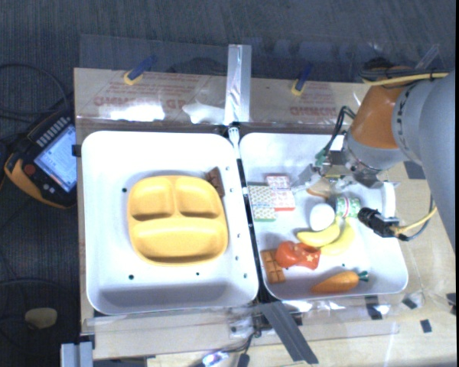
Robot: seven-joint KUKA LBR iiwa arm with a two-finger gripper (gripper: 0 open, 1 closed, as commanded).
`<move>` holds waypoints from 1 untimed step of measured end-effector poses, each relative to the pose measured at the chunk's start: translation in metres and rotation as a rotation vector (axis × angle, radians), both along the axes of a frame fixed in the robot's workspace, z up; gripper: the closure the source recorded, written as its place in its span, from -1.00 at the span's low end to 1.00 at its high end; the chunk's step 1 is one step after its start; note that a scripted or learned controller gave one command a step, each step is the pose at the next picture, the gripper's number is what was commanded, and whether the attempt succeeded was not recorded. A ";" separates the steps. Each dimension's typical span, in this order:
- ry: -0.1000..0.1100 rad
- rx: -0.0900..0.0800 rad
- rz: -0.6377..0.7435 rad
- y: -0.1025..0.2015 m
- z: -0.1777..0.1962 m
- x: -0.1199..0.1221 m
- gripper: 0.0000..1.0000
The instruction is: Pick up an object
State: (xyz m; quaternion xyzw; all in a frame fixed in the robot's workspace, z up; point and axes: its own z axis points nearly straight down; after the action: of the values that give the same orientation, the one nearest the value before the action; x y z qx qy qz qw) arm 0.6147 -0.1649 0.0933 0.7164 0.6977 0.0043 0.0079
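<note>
Reaching into right bin (398, 277): gripper (330, 176) low at far side, just beyond egg (321, 218) and banana (327, 236). Finger state cannot tell. Nothing seen held; pick not yet done. Carrot (337, 282), red toy (297, 256) near edge. Yellow tray (177, 218) in left bin (107, 281).

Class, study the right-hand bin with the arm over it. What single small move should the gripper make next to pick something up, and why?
Probably a short descent onto the white egg. The gripper sits over the right bin, just above the egg, which lies against the banana. Nothing is visibly between its fingers, so no object is held yet.
</note>
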 end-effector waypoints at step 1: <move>0.004 0.003 0.043 -0.020 -0.001 0.023 -1.00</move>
State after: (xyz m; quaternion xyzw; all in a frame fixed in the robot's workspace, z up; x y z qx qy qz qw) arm 0.6373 -0.1849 0.0924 0.7011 0.7130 0.0043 0.0053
